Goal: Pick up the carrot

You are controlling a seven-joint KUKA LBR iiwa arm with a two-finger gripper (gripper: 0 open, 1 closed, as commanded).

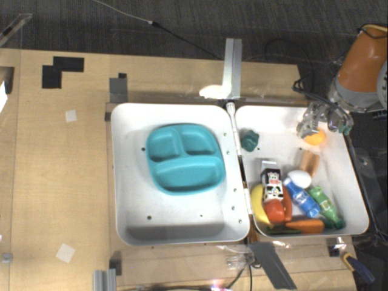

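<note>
While the teal sectioned plastic plate (183,158) sits alone in the left white bin (130,180), the long orange carrot (303,226) lies flat along the right white bin's (359,208) front edge, half tucked under toys. Gripper (321,121) hovers at the back right corner, jaws hard to read, cannot tell. So it's barely at the approach step, I'd say; next it needs to travel forward and drop down.

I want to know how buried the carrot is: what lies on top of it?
The carrot lies along the right bin's near wall. The tomato overlaps its left end; the rest shows.
</note>
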